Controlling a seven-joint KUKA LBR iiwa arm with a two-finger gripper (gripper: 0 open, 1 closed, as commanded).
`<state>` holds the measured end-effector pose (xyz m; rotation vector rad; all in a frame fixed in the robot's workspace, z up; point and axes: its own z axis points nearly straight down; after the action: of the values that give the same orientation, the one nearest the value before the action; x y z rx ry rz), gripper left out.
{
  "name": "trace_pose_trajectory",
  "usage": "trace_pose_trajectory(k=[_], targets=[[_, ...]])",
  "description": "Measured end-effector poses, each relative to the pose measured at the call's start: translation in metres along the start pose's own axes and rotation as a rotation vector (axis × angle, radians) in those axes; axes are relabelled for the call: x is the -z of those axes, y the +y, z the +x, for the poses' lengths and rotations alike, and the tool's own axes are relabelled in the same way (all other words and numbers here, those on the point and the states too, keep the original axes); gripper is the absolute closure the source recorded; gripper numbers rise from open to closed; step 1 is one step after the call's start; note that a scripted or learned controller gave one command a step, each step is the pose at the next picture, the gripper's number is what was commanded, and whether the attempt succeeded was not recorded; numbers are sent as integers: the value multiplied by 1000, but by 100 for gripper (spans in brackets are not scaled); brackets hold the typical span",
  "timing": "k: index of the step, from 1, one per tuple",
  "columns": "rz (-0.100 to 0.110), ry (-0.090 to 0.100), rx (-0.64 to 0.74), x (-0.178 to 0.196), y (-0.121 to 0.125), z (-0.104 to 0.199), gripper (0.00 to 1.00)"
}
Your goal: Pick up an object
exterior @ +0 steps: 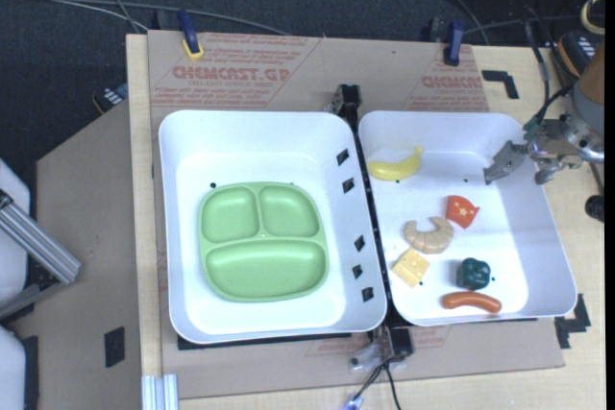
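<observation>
The right bin (pixel 538 235) holds several toy foods. A yellow banana (pixel 396 165) lies near its back left, with a red piece (pixel 461 210) toward the middle. Lower down are a beige croissant (pixel 430 235), a yellow cheese wedge (pixel 411 267), a dark green pepper (pixel 473 274) and an orange-red sausage (pixel 471 302). My gripper (pixel 520 170) hangs over the bin's back right corner, open, with nothing between its fingers. It is well to the right of the banana and above the red piece.
The left bin (pixel 183 206) holds a green divided plate (pixel 261 238). A black divider with clips (pixel 360 206) runs between the bins. Clamps (pixel 192 41) hold the cardboard base at the back. Cables trail across the dark floor behind.
</observation>
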<state>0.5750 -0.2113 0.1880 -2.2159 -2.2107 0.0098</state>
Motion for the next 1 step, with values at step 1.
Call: trace_pose_trajectory(k=[1], targets=[[-12,-3,3,7,3,0,0]])
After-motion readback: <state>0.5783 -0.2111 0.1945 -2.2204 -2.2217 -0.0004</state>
